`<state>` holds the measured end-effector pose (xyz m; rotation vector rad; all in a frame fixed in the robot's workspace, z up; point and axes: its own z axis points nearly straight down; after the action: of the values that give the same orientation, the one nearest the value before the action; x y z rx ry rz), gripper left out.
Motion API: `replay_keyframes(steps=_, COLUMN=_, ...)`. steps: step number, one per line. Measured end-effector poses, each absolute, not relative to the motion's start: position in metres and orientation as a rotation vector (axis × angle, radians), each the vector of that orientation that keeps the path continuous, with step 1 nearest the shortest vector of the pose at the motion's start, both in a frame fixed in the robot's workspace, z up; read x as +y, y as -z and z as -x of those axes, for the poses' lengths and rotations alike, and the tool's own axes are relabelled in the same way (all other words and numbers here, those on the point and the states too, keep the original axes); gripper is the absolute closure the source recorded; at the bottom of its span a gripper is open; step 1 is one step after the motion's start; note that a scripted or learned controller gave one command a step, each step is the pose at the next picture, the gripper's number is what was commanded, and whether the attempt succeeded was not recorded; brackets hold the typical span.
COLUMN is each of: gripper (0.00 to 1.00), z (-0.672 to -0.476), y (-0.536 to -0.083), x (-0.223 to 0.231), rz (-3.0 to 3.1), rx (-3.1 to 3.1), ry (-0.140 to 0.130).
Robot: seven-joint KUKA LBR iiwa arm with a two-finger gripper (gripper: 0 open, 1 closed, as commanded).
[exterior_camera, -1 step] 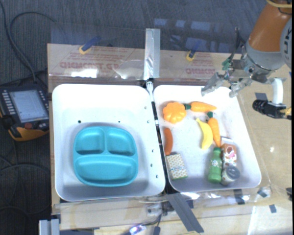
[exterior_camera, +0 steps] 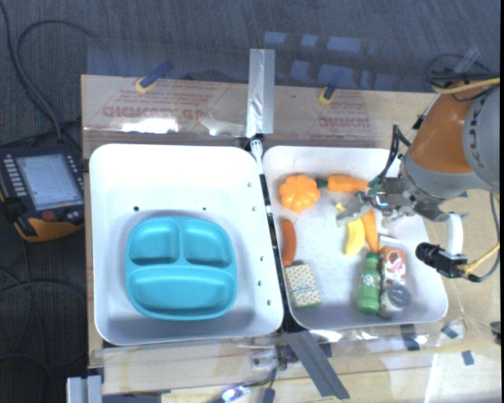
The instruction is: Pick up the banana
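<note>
The banana [exterior_camera: 354, 238] is a small yellow curved piece lying in the right bin [exterior_camera: 433, 305], touching an orange piece [exterior_camera: 370, 232] on its right. My gripper [exterior_camera: 367, 211] hovers just above the banana's upper end, coming in from the right under the orange-banded wrist [exterior_camera: 443, 137]. Its fingers stand apart with nothing held between them. The banana's top end is partly hidden by the gripper.
The right bin also holds an orange pumpkin [exterior_camera: 299, 191], a carrot [exterior_camera: 346, 183], a red sausage [exterior_camera: 289, 242], a cracker box [exterior_camera: 303, 285], a green bottle [exterior_camera: 369, 282] and a can [exterior_camera: 395, 280]. A blue divided plate [exterior_camera: 181, 265] lies in the left bin [exterior_camera: 109, 191].
</note>
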<state>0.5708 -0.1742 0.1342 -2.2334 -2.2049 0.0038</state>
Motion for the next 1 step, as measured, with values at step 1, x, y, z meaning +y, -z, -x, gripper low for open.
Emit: replay_keyframes(steps=1, gripper=0.00, z=-0.5737, y=-0.0900, x=-0.1896, rz=2.255, rx=-2.199, ry=0.006)
